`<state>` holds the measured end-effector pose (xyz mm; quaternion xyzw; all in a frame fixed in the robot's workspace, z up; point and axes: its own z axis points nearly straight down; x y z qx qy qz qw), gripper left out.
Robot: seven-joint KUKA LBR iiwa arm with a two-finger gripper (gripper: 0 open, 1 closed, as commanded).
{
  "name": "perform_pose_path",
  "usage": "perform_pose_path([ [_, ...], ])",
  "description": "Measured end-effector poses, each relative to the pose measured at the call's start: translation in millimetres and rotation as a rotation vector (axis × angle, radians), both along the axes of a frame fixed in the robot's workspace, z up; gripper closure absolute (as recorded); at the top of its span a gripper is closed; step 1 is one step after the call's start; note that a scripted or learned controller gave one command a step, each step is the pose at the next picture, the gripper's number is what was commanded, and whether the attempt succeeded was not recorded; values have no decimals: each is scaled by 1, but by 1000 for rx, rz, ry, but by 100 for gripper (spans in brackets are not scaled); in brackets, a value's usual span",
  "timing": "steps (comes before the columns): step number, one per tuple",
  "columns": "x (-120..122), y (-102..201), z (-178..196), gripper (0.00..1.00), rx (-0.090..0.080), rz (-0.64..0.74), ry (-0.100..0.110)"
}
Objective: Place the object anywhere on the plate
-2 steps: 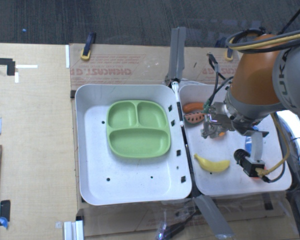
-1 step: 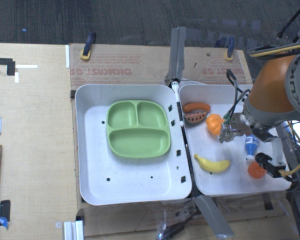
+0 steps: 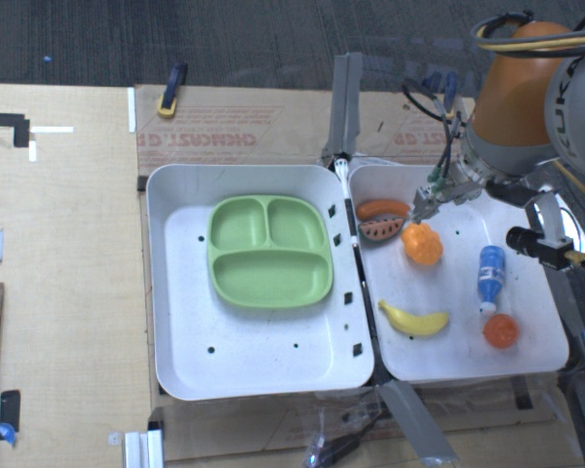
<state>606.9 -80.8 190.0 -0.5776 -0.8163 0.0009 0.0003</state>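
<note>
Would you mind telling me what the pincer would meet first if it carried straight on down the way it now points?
Most likely the orange fruit: the pincer hangs just above it in the right bin, pointing down. Depth is hard to judge from this slanted view, so it could instead graze the watermelon slice beside it.

Two bins sit side by side on the worktop (image 3: 58,261). The left bin (image 3: 175,359) holds the plate (image 3: 270,252), set toward its far side. In the right bin (image 3: 526,359), a melon slice (image 3: 380,228) and a sausage (image 3: 382,209) lie at the far left corner, the sausage behind. An orange (image 3: 423,245) lies just right of them, below the pincer (image 3: 431,201). A banana (image 3: 414,321) lies nearer the front. To the right stands a bottle (image 3: 489,275), with a tomato (image 3: 501,331) before it.
</note>
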Motion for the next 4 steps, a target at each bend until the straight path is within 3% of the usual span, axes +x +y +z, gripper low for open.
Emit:
perform_pose_path([
  [1,-13,63,0,100,0,140,2],
  [2,-8,151,6,100,0,170,1],
  [3,-19,208,42,100,-1,180,1],
  [4,-55,256,86,100,-1,392,1],
])
